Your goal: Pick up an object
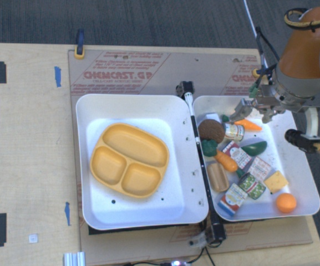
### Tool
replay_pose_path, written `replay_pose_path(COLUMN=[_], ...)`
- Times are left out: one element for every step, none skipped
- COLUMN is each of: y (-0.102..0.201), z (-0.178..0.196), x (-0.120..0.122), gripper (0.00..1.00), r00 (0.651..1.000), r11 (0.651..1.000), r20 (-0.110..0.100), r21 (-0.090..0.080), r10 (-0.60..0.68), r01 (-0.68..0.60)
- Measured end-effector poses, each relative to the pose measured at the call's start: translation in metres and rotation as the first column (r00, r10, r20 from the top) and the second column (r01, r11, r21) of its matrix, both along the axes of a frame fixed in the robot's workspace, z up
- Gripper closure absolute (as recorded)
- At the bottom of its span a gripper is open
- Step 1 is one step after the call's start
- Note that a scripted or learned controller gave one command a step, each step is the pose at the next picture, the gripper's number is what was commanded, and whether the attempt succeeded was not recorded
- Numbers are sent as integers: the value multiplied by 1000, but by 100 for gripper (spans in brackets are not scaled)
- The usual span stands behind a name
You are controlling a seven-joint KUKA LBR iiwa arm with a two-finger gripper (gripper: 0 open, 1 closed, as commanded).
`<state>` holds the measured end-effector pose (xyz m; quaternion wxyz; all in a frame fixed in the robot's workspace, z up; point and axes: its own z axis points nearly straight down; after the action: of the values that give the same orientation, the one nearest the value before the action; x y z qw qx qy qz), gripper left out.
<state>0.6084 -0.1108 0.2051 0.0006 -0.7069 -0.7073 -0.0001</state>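
Note:
My gripper (254, 113) hangs over the back of the right bin (309, 187), its two fingers spread open with nothing between them. Just below it lie a small orange carrot (250, 126) and a little jar with a yellow lid (234, 131). The bin also holds a brown round fruit (211, 129), a dark green vegetable (254, 147), a second carrot (226, 161), a tan bread roll (217, 177), a cheese wedge (276, 180), an orange (286, 203) and several small cartons and packets.
The left bin (93, 107) holds a yellow three-part plate (129, 159). A black divider rail (196, 137) runs between the bins. The arm's orange band (306, 37) stands over the right bin's far right corner.

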Motion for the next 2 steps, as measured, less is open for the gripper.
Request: replay_pose_path(y=[1, -3], z=[-104, -119], x=[-49, -128], gripper=[0, 0], r00=[1000, 1000], r11=[1000, 1000], r20=[8, 4], r21=[-1, -1], r10=[-1, -1], r01=[1, 1])
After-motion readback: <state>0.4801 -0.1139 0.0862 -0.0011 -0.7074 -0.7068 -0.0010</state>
